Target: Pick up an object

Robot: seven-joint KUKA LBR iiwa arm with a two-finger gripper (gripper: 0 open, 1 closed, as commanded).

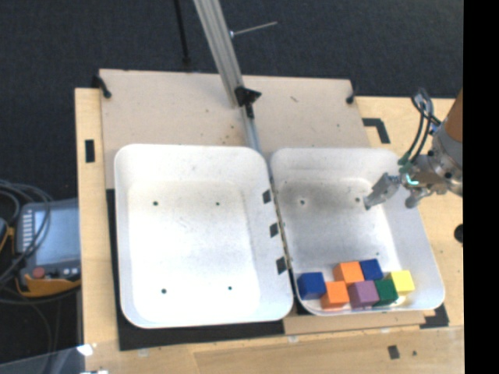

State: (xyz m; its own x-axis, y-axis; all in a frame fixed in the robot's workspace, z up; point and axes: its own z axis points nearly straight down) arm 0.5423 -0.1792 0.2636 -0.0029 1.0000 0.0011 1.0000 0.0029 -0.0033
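— Above the right bin's (pixel 405 209) far right side, the gripper (pixel 394 192) hangs with fingers spread, holding nothing.
— And the blocks (pixel 356 282)?
— Clustered untouched along its near edge; pickup apparently not begun.

Probably a robotics lab: plywood bench (pixel 218 104), white bins (pixel 195 158), aluminium camera mast (pixel 218 41), teach pendant (pixel 47 240).

Even, fairly bright overhead light washes both white bins (pixel 195 232) nearly flat, with glare hiding surface detail. Shadows are soft and short. The picture is slightly blurred and grainy; the dark floor (pixel 47 29) shows little detail.
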